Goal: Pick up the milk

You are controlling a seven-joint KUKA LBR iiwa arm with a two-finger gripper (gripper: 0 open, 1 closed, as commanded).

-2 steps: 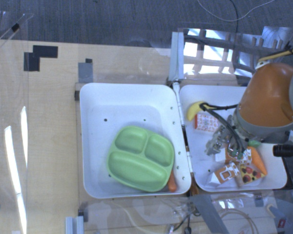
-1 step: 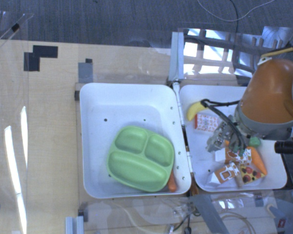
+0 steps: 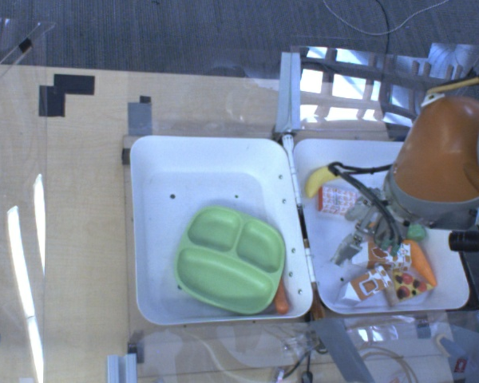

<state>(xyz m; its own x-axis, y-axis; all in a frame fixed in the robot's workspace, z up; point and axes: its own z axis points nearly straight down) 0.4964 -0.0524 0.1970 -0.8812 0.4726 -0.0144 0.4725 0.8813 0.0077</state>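
Two shallow white bins sit side by side at the centre of the frame, their inner rims meeting along a near-vertical seam. The left bin (image 3: 156,214) holds a green divided plate (image 3: 230,258) in its lower right part, tilted, with its lower right edge close to the bin wall; an orange carrot (image 3: 281,300) shows just beyond that edge at the bin's lower right corner. The upper and left floor of this bin is open.

The right bin (image 3: 455,298) is crowded. A yellow banana (image 3: 316,180) lies at its upper left, touching or just beside a small red-and-white carton, apparently the milk (image 3: 334,199). The floor below the milk along the left wall is bare. Patterned cartons (image 3: 387,274) and a second carrot (image 3: 421,263) cluster at lower right.

The arm's orange band (image 3: 445,152) overhangs the bin's upper right. The gripper (image 3: 351,247) sits at bin centre, below and right of the milk, apart from it. Its fingers appear spread, pinching nothing.
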